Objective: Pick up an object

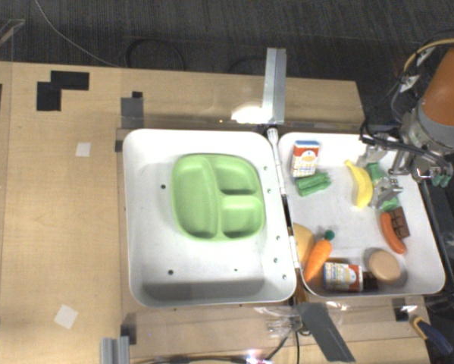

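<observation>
step: approach for pick | hand (387, 182) low in right bin (340, 136), finger state cannot tell | nearest target: banana (359, 183) just at its 9 o'clock, sausage (394, 230) at 6 | tip: centre over one item, avoid bin wall, descend straight
</observation>
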Robot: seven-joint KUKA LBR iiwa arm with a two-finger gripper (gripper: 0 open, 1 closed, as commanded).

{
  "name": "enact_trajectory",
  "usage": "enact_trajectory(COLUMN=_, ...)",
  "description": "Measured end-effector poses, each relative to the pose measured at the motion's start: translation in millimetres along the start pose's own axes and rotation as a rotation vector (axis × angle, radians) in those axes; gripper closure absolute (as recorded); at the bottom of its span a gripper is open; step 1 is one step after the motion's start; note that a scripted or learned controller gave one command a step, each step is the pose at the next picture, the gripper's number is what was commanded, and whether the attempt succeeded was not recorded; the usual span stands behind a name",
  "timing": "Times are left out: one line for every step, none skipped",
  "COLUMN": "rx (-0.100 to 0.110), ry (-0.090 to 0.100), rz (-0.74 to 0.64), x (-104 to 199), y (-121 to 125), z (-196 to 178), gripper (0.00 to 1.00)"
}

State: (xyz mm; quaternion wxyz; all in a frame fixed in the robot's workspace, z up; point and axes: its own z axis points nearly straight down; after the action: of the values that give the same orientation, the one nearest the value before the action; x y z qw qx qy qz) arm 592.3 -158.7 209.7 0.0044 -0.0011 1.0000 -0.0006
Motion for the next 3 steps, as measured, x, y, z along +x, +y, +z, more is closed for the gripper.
enact_trajectory(rx=0.001, ry=-0.002, rz=0.025, x=35.1, y=-17.6, z=112.8, gripper=0.0)
enact_trajectory(rx=-0.002, ry=-0.007, rz=0.068, x=4.8, y=46.7, z=120.1, gripper=0.0)
enact_trajectory(rx=0.001, ry=-0.007, rz=0.145, x=64.2, y=24.9, z=118.5, gripper=0.0)
